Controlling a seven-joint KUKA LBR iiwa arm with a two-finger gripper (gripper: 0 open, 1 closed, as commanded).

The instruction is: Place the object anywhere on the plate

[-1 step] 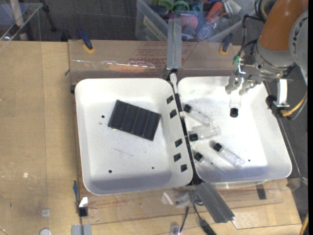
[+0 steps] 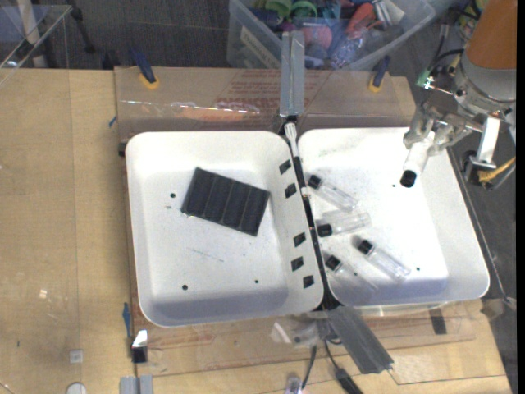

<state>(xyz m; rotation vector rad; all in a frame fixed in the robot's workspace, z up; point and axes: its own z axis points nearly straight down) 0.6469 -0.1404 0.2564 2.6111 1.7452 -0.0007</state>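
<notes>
While gripped upright, the vial [image 2: 411, 164] points its black cap downward.

Even, bright light from overhead washes both white bins [image 2: 213, 302] nearly to blown-out, with soft, short shadows tucked under their rims and a faint dark smudge beside the black plate [image 2: 225, 201]. A pale glare streaks the clear tape [image 2: 197, 109] on the cardboard behind the bins. The picture is grainy and mildly soft overall, blurriest at the top, where the tub of coloured toys [image 2: 328, 11] smears together.
</notes>
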